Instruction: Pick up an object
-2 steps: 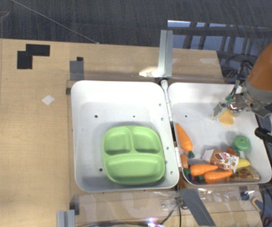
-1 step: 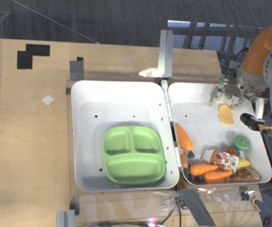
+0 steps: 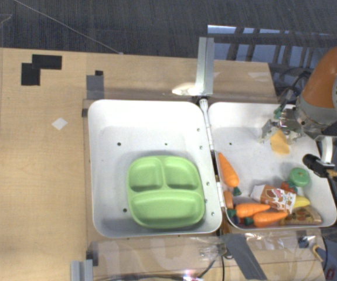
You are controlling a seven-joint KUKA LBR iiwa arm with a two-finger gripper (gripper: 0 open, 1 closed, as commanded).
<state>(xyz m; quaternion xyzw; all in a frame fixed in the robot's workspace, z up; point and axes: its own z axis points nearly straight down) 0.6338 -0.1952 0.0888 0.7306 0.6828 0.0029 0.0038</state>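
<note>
A: Where's the gripper (image 3: 281,124)?

B: Over the far part of the right bin (image 3: 238,134), with a yellow wedge (image 3: 280,143) right under its tips.

A: Holding it?

B: I can't tell how the hand is set. The wedge lies just toward the near side of it, far from the carrots (image 3: 256,208) at the bin's near wall.
</note>
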